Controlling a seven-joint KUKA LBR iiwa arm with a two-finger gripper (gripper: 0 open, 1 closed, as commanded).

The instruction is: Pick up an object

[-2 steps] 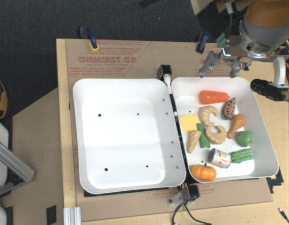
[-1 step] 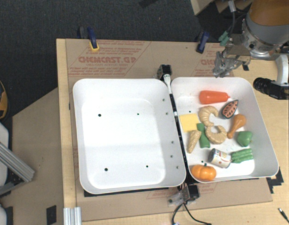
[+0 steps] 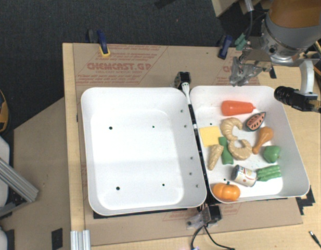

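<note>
**Robot arm poised above a bin of toy food**

We look down on a cardboard-covered bench (image 3: 150, 61) holding two shallow white bins side by side. The left bin (image 3: 142, 150) shows only its white floor with a few dark dots. The right bin (image 3: 293, 155) holds a cluster of toy foods: an orange carrot (image 3: 236, 107) near the top, a watermelon slice (image 3: 255, 121) just beside it, a croissant (image 3: 231, 126), a yellow cheese block (image 3: 209, 136), a drumstick (image 3: 262, 137), a green pepper (image 3: 271, 152), a small can (image 3: 245, 175), a green bean pod (image 3: 268, 172) and a small orange pumpkin (image 3: 226, 191) at the bottom edge.

The gripper (image 3: 242, 77) hangs over the top rim of the right bin, above the carrot and apart from it. Nothing sits between its fingers; we cannot tell how far apart they are.
</note>
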